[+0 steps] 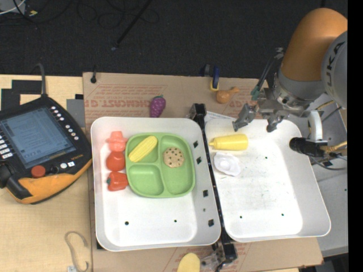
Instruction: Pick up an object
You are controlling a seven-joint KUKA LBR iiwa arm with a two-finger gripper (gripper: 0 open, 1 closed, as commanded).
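My gripper (258, 121) hovers over the back edge of the right bin (283, 208), its two dark fingers (244, 118) spread open with nothing between them. Just below and left of it a yellow mustard bottle (229, 143) lies on its side in that bin. A small white object (227, 164) sits in front of the bottle. In the left bin (147, 220) a green divided tray (153, 183) carries a corn cob (142, 148) and a cookie (173, 157). A pink piece (116, 140) and two red pieces (116, 171) lie left of the tray.
Purple grapes (157, 105) and an orange toy (227, 94) lie on the cardboard behind the bins. A yellow fruit (189, 262) sits in front of them. A teach pendant (39, 146) rests on the bench at far left. A black divider (207, 174) runs between the bins.
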